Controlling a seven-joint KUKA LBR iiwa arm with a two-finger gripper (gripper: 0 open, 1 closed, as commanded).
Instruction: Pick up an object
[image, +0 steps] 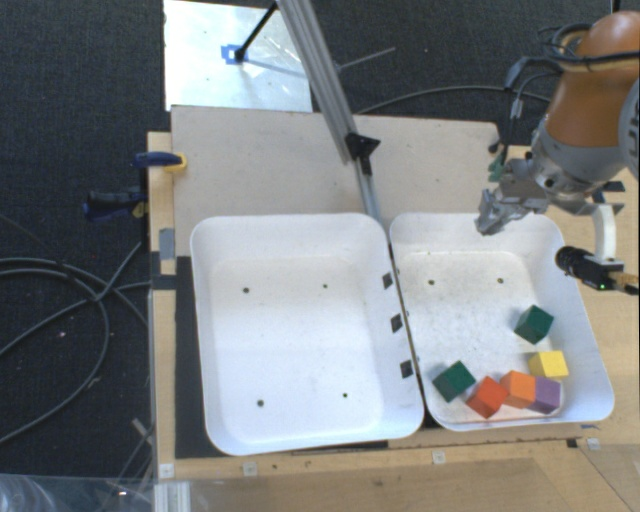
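Several small cubes lie in the right bin (470, 300), toward its near right corner. One green cube (534, 324) sits alone by the right wall. A yellow cube (548, 363), a purple cube (546, 394), an orange cube (518, 387), a red cube (487, 397) and a second green cube (455, 381) cluster along the near wall. My gripper (493, 219) hangs above the far wall of the right bin, well away from the cubes. Nothing shows between its fingers.
The left bin (290, 330) sits beside the right one, with black clips (396, 322) along the shared edge. A grey pole (330, 90) slants across the far bench. A black fitting (585, 265) sticks out past the right bin's right rim.
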